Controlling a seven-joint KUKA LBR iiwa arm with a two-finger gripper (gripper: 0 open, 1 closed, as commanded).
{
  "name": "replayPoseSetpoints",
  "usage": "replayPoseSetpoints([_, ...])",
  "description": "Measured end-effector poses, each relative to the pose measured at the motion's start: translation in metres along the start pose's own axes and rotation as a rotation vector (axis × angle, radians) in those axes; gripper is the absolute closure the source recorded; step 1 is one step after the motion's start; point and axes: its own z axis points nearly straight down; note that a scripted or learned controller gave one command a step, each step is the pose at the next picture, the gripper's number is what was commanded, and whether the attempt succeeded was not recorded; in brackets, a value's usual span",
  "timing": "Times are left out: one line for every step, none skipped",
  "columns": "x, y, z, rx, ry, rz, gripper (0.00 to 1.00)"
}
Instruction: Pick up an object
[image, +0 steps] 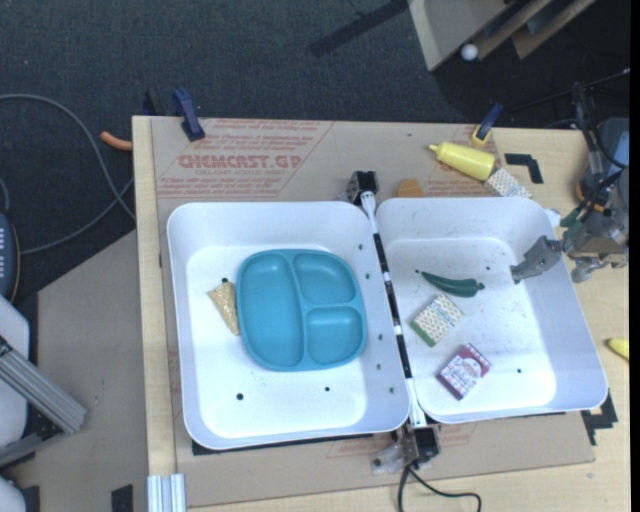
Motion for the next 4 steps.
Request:
replayPoseSetpoints([0.049,0.016,0.067,0.002,0.001,-0.001,0.00])
replayPoseSetpoints([0.064,0.044,0.173,0.004,0.002,0.000,0.00])
replayPoseSetpoints([0.078,0.076,0.176,-0.001,0.000,-0.001,0.00])
replayPoseSetpoints([0.070,0.123,0.175,0.000,0.000,-0.001,0.00])
